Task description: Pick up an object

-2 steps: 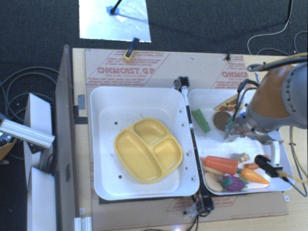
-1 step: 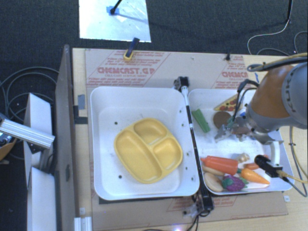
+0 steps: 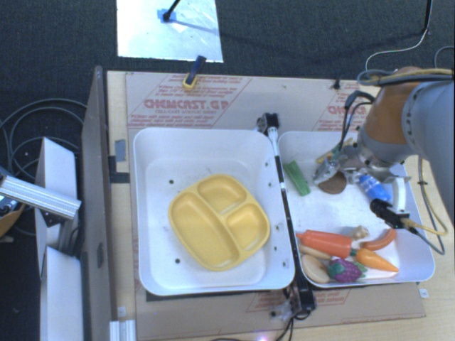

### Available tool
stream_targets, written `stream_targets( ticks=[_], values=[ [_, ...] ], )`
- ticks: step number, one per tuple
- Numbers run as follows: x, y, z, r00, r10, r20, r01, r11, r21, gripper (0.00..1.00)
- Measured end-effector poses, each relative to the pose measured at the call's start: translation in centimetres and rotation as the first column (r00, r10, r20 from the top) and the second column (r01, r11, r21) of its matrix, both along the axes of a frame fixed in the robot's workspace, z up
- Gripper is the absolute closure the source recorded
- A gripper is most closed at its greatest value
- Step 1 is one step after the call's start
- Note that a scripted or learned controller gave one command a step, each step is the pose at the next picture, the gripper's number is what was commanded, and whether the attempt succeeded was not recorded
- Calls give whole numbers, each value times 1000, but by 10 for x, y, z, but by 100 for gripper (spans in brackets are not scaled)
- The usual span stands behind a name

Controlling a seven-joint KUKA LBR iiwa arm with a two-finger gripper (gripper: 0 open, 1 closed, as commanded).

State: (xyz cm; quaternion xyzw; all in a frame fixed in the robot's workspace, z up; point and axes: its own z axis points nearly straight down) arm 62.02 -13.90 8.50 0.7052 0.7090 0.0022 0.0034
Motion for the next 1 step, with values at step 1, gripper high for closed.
stream_targets(
  ticks=[1],
  values=[
    [48,-2,0,1000,-3,-19,3,1000,4,0]
  ],
)
